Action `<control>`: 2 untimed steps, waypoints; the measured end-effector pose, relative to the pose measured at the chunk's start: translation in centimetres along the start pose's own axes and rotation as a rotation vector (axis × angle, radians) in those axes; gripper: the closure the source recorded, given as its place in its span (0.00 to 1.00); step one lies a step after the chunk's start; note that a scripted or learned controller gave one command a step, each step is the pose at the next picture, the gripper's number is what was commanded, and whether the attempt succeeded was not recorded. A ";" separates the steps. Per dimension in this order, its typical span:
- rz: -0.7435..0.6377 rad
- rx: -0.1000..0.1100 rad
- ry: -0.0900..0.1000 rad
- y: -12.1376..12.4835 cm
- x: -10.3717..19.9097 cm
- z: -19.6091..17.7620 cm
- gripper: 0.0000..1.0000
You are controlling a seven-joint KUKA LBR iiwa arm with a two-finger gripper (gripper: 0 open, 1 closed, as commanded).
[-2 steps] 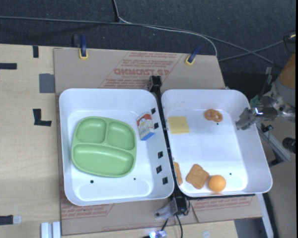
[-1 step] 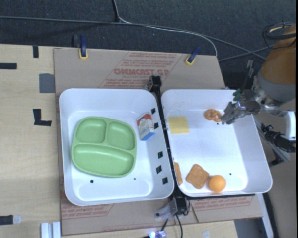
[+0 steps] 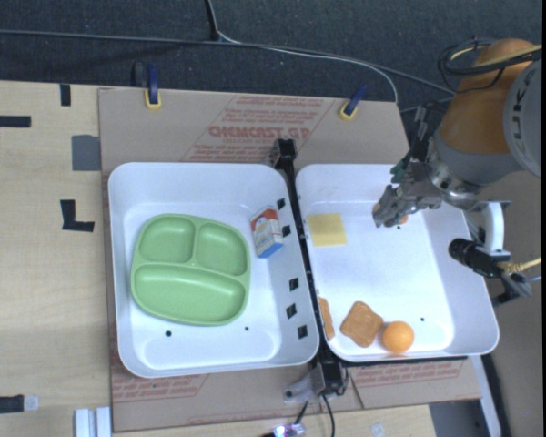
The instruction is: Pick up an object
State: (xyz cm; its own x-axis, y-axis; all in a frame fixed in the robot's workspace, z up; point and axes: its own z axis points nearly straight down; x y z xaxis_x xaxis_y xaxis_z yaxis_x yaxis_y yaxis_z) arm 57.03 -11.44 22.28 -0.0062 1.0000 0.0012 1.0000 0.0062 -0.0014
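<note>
camera view: my gripper (image 3: 393, 209) hangs over the upper part of the right bin (image 3: 437, 271), close to its far wall. can't tell its state from this angle, and i see nothing carried under it. so my read: nothing picked yet, the whole grasp is left to do.

candidates in the right bin: yellow square block (image 3: 327, 229) just beside me, toward the divider, lying flat. brown toast-like piece (image 3: 361, 323) and orange ball (image 3: 398, 337) touching each other near the front wall, well apart from me. another small brown piece (image 3: 326, 317) tight against the divider edge.

left bin (image 3: 127, 189): green divided plate (image 3: 191, 269) fills the middle, small carton (image 3: 267, 233) tilted near the divider.

the yellow block looks the nearest target, but it's flat, so probably awkward to pinch.

surface: both bins sit on a cardboard sheet (image 3: 246, 126) clamped at the back with two yellow clips, on a wooden bench (image 3: 36, 271). dark carpet (image 3: 91, 16) behind, a cable running across it.
</note>
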 end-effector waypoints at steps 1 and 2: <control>-0.001 0.000 0.000 2.4 5.2 0.9 1.00; -0.002 -0.001 0.001 4.3 11.4 0.4 1.00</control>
State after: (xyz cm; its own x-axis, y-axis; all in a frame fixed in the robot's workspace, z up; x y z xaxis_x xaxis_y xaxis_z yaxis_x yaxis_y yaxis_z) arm 61.29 0.04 21.90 -0.0084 1.0000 0.0020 1.0000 0.0084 -0.0002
